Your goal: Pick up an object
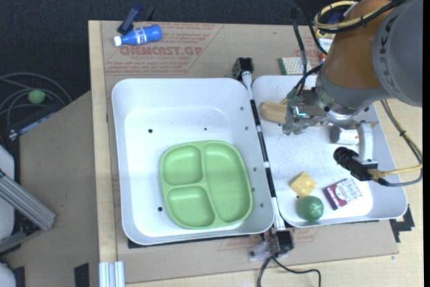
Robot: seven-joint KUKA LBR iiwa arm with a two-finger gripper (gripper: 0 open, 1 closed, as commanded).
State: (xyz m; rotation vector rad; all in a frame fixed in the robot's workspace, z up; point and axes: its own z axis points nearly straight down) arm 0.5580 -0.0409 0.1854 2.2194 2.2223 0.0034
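While the arm [376, 50] hides much of the right bin [390, 208], the gripper [295, 119] blurs beside a half-covered tan block [272, 111].

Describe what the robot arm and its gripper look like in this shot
The arm is a thick, rounded grey body with an orange band above the wrist. Yellow and black cables loop near its top. The gripper is a small metallic grey assembly with thin dark wires running to it.
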